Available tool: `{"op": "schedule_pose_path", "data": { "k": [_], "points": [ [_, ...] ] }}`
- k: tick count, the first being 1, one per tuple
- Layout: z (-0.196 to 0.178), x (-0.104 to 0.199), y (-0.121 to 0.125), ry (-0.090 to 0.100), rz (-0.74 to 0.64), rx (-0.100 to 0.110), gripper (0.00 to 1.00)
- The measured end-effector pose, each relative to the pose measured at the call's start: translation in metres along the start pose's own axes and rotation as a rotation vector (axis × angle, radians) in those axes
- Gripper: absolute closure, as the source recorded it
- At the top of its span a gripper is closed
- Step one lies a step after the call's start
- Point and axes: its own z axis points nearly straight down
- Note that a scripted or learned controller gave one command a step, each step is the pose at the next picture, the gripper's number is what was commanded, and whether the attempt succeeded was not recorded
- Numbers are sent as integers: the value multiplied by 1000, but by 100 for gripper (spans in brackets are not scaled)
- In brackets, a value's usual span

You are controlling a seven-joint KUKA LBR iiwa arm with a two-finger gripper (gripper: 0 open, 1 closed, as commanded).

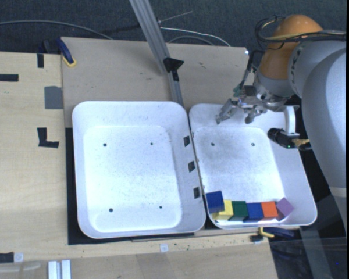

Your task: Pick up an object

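Two-finger gripper: fingers spread, nothing grasped | row of small coloured blocks: well forward of fingertips | advice: one end block is targeted, fingers straddling it.

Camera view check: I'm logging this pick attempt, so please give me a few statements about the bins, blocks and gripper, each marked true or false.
1. The coloured blocks lie in the right bin. True.
2. The blocks sit along that bin's far edge, beside the gripper. False: they line its near edge, at the bottom of the view.
3. The gripper hangs over the far edge of the right bin. True.
4. The gripper holds the purple block. False: the purple block lies at the right end of the row, apart from the gripper.
5. A blue block is at the row's left end. True.
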Motion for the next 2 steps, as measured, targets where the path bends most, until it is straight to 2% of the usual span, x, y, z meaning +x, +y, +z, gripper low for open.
{"op": "schedule_pose_path", "data": {
  "k": [1,2],
  "points": [
    [-16,-1,0,-3,1,-3,100],
    [-184,-22,-21,-3,3,-13,100]
  ]
}}
